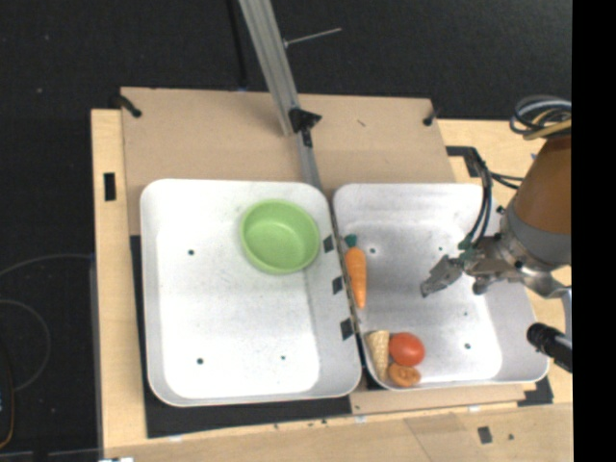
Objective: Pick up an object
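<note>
With its fingers apart and nothing between them, the end effector point(438, 279) should centre over the carrot point(356, 275) before descending.

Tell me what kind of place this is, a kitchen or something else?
Most likely a robotics lab bench, not a kitchen. Two shallow white bins sit side by side on a board, a grey and orange robot arm reaches over the right one, and the carrot, tomato and green bowl look like toy props.

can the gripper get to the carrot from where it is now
Probably yes. The gripper hangs over the right bin, and the carrot lies along that bin's left wall with bare floor between them. The wall may crowd the fingers.
</note>
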### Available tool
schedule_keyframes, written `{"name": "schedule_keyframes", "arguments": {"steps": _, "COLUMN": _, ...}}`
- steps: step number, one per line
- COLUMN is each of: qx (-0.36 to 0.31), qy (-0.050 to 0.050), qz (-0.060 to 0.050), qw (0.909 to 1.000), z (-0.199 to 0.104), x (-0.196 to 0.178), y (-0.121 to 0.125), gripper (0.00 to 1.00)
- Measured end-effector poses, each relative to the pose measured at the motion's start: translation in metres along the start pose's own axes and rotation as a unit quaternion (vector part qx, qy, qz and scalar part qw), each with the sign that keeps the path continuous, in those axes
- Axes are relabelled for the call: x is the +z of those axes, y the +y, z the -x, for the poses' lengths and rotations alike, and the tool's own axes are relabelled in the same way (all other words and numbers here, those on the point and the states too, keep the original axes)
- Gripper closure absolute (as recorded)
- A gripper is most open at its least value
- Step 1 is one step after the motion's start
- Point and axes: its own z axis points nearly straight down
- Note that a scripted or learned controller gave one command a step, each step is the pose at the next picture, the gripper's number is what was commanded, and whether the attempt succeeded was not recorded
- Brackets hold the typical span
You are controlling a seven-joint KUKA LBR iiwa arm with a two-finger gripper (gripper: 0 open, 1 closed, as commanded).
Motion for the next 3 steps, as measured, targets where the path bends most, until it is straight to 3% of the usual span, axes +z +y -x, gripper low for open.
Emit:
{"name": "schedule_keyframes", "arguments": {"steps": 1, "qx": 0.001, "qy": 0.0, "qz": 0.0, "qw": 1.0, "z": 0.0, "x": 0.0, "y": 0.0, "gripper": 0.0}}
{"name": "schedule_keyframes", "arguments": {"steps": 3, "qx": 0.002, "qy": 0.0, "qz": -0.003, "qw": 1.0, "z": -0.006, "x": 0.111, "y": -0.009, "gripper": 0.0}}
